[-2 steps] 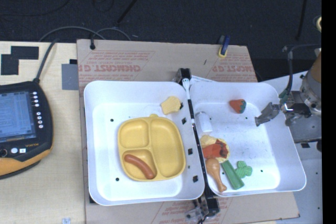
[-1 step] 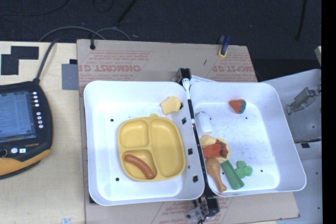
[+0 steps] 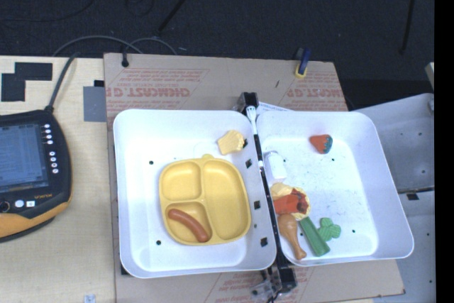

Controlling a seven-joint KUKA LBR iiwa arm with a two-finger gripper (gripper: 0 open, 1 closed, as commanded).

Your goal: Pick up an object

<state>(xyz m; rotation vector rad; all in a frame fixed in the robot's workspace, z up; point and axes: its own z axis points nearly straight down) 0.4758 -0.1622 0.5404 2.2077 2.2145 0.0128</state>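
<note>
Inside left bin (image 3: pixel 135 152), yellow tray (image 3: pixel 213 184), sausage (image 3: pixel 189 223)

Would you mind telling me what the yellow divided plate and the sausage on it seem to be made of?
The yellow plate looks like moulded plastic: one even colour, rounded compartment walls, a soft sheen. The sausage is probably a plastic or rubber toy, given its smooth, uniform reddish-brown surface, though the view cannot settle which.
</note>
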